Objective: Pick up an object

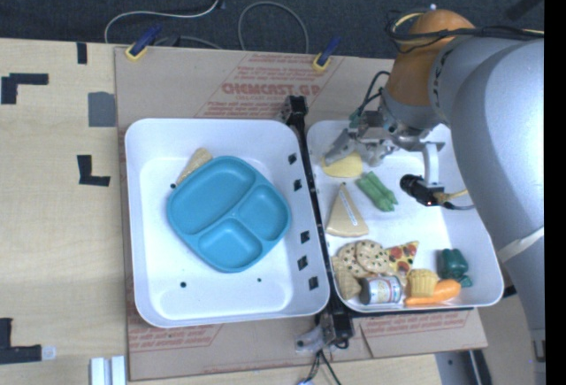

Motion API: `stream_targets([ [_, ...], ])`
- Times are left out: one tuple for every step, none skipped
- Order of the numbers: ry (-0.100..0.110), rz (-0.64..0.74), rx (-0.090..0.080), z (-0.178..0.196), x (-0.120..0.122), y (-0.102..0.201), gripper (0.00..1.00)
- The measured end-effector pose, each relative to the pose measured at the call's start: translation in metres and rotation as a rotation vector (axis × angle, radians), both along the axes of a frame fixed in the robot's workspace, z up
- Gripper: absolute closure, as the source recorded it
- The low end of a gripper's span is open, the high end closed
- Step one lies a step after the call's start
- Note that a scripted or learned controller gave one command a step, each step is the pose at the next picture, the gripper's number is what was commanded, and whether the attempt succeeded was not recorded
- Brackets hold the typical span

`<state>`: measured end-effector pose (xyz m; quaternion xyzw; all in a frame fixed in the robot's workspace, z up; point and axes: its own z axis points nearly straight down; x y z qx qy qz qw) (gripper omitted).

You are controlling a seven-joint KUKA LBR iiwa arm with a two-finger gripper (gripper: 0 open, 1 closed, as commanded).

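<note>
The hand (347,147) was lowered over a yellow piece (343,166) at the right bin's (482,237) far end; its spread could not be told. The approach step was judged underway; closing and lifting would be called for next.

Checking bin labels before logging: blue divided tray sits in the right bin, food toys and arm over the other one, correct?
Not quite. The camera view shows the blue divided tray in the left bin, not the right. The food toys and the arm are at the right bin.
</note>
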<state>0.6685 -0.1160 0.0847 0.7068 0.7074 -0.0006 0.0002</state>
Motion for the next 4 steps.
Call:
stream_targets([
  [-0.003,0.001,0.0,0.001,0.001,-0.003,0.0],
  [-0.003,0.0,-0.002,0.001,-0.02,0.012,0.0],
  [-0.002,0.002,0.001,0.001,0.001,0.009,0.0],
  [-0.003,0.0,-0.001,0.001,0.0,0.012,0.0],
])
